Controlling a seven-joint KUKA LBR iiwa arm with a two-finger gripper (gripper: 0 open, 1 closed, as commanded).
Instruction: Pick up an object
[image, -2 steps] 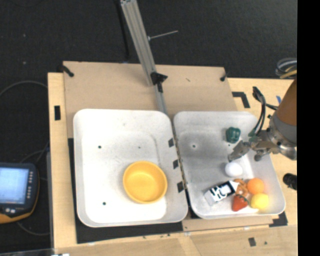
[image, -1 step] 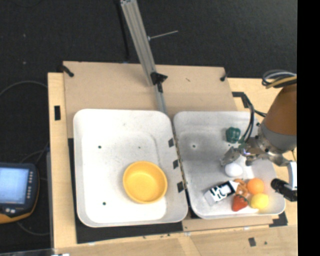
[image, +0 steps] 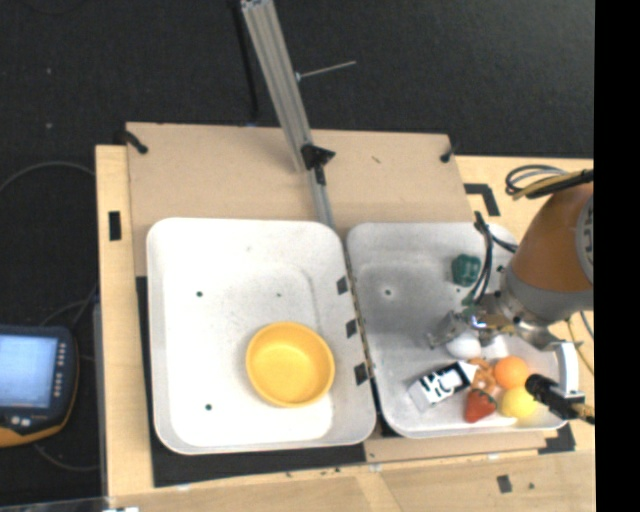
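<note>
Bowl (image: 290, 363), yellow, upright, sits in the left bin (image: 160, 300) toward its near side, apart from the walls.

Right bin (image: 400, 270), near-right corner, has a tight cluster:
- box (image: 440, 384), white with black print, lying tilted, leftmost of the group
- red fruit (image: 480, 405), just right of the box, close to the bin's near rim
- lemon (image: 518, 403), beside the red fruit on its right
- orange (image: 511, 372), just behind the lemon and touching or nearly touching it
- white lump (image: 463, 347), rounded, just behind the box; too blurred to name

Green thing (image: 466, 268), small and dark, lies alone farther back in the right bin, well apart from the cluster.

Arm (image: 555, 260) reaches in from the right, its orange band over the bin's right side. Gripper (image: 452, 333) is low over the right bin, between the green thing and the cluster, directly above or against the white lump. Contact cannot be told. Whether it is open or closed cannot be told either; nothing is seen held in it.

Metal pole (image: 285, 90) slants up from behind the bins. Screen unit (image: 30, 380) lies off the bench to the left.
</note>
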